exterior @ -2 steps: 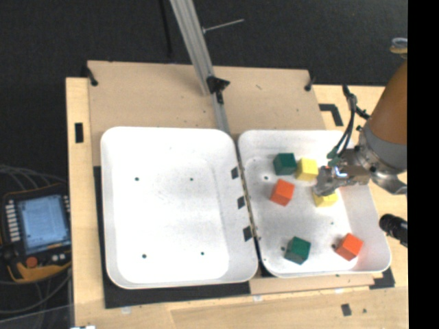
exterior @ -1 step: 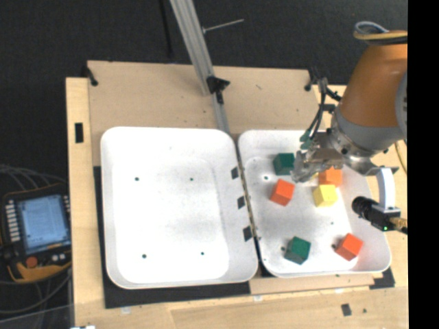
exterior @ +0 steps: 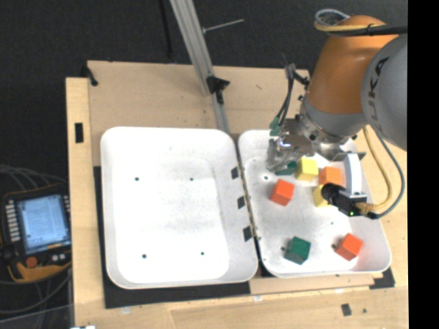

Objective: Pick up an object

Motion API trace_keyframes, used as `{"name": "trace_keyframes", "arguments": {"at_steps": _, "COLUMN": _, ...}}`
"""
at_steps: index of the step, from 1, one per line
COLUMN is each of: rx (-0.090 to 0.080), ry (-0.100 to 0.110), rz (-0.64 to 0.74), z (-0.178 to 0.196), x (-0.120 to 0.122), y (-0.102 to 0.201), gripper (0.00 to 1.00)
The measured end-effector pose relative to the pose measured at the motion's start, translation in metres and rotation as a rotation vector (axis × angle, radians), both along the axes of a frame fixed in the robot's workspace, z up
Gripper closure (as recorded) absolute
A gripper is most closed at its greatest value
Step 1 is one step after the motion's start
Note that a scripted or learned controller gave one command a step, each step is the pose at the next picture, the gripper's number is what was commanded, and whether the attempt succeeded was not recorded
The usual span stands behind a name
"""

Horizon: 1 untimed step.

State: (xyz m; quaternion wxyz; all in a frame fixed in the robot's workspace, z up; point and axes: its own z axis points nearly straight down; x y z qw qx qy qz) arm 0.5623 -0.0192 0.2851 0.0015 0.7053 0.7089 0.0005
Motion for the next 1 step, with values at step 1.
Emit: {"name": "trace_keyframes", "arguments": {"at_steps": 1, "rx": 0.001, "ry": 0.001, "rz": 0.0, "z": -0.0072, "x": 0.023, "y": 0.0514, "gripper": 1.0}}
